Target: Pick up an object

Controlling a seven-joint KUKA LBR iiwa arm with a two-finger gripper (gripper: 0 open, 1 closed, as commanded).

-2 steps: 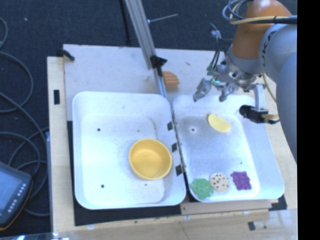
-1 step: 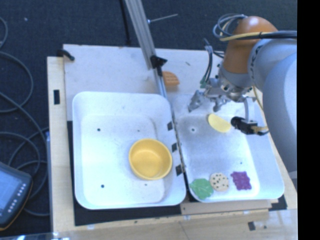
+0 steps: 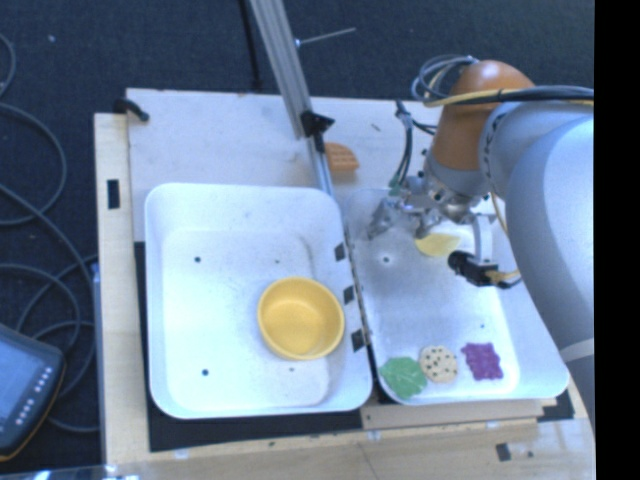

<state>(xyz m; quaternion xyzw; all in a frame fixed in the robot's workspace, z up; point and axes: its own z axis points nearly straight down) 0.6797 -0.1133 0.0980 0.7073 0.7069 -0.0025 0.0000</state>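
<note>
Nearest the camera, along the right white bin's [image 3: 540, 373] front edge, lie a green round toy [image 3: 402, 376], a speckled cookie-like disc [image 3: 437, 363] and a purple lumpy piece [image 3: 483, 360], side by side and well apart from the arm. In the left white bin [image 3: 190, 228] a yellow plastic bowl [image 3: 300, 317] sits upright. Farther back, the gripper [image 3: 425, 211] hangs low over the right bin's rear; whether it is open or closed I cannot tell. A pale yellow piece [image 3: 437, 244] lies just beside it, probably the target. An orange object [image 3: 342, 158] rests on the bench [image 3: 200, 138] behind.
</note>
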